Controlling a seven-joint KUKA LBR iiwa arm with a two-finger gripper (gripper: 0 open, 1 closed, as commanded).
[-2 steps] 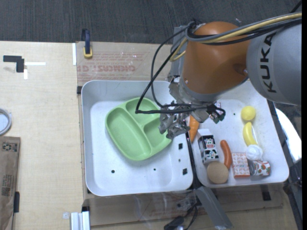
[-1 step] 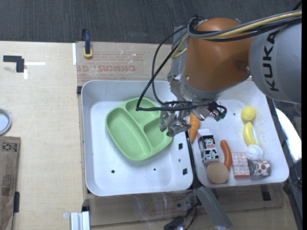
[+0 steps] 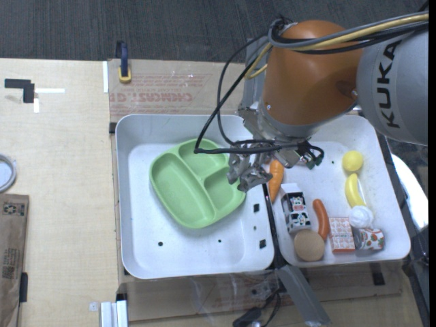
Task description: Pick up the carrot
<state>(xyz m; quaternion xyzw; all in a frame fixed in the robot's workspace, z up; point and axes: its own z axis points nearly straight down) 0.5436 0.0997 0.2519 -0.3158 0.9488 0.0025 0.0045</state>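
— Where's the pincer point(image 3: 253, 172) now?
— Low over the seam between the two white bins, hanging under the big orange wrist. Whether it's clenched or released, I cannot tell from here; cables and shadow cover it.
— And the carrot point(image 3: 275, 177)?
— Right beside the pincer, just on its right-bin side, lying tilted along that bin's inner wall. It looks close enough to touch, but I can't see it gripped.
— What's on the pincer's other side?
— A green divided plate point(image 3: 194, 193) in the left bin point(image 3: 136, 251), its edge right under the pincer.
— And further off?
— In the right bin point(image 3: 398, 240), below the carrot, a small cow-print carton point(image 3: 295, 211), a sausage point(image 3: 321, 218) and a brown bun point(image 3: 309, 245). Well out from the pincer, a lemon point(image 3: 352, 161) above a banana point(image 3: 354, 191), and two little red-and-white boxes point(image 3: 355, 238) near the front corner.
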